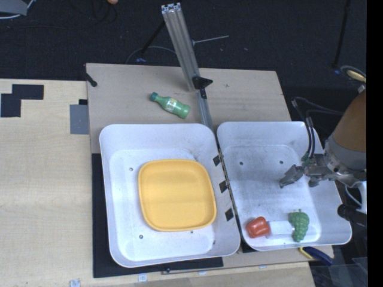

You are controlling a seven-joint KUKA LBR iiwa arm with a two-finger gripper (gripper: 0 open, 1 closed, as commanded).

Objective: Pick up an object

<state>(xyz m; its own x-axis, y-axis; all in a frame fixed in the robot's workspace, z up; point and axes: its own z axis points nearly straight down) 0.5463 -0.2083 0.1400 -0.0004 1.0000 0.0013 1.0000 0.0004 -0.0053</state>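
Objects for picking lie in the two white bins on the table (251, 88). Largest is the yellow plate (177, 194), a rounded square lying flat in the middle of the left bin (114, 160), its sides roughly in line with the bin's walls. The right bin (263, 136) holds two small things along its near wall: a green broccoli-like piece (298, 225) toward the near right corner, its long axis running near to far, and a red pepper-like piece (258, 226) to its left, squat, with no clear long axis. The two are near each other but apart, with a pale strip of the bin floor between them. A green bottle (170, 105) lies on its side on the bare table beyond the left bin, its long axis slanting from far left to near right, cap end toward the far left.

The end effector (293, 177) hangs over the right half of the right bin, well apart from the red and green pieces, and nothing shows between its fingers; whether they are open or closed cannot be told. The arm (353, 136) reaches in from the right edge, its grey wrist turned toward the left.
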